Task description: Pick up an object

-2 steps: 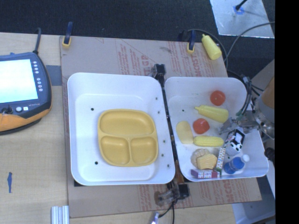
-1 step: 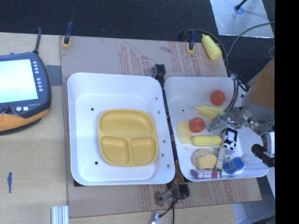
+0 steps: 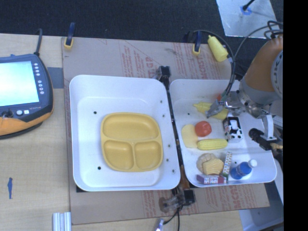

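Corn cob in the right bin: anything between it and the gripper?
Nothing lies over the corn cob. The gripper sits farther back over a yellow piece; the tomato lies between them.

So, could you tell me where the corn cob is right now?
The corn cob lies in the right bin, near its middle, just below the red tomato and left of the black-and-white cow toy.
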`<state>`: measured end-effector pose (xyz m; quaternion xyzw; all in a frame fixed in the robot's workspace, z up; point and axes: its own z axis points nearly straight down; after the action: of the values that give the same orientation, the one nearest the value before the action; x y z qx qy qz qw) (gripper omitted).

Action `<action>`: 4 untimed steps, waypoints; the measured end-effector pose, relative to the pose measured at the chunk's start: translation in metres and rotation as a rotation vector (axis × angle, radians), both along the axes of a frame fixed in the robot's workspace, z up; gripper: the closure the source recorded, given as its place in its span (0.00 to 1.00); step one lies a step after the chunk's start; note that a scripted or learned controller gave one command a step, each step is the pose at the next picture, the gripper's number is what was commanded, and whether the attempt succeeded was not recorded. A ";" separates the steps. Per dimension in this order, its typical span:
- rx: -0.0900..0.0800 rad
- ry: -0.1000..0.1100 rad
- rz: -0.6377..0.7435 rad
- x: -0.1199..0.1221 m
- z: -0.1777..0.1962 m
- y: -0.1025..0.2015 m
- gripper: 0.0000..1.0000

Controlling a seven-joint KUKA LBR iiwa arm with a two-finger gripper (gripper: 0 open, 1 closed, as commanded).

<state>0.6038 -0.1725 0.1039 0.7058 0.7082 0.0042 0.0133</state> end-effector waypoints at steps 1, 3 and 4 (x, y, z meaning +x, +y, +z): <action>0.014 0.024 0.000 0.053 -0.011 0.035 0.00; 0.015 0.038 0.006 0.051 -0.001 0.034 0.00; 0.012 0.024 -0.002 0.047 0.063 -0.020 0.00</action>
<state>0.6509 -0.1924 0.1671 0.7065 0.7077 -0.0001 0.0003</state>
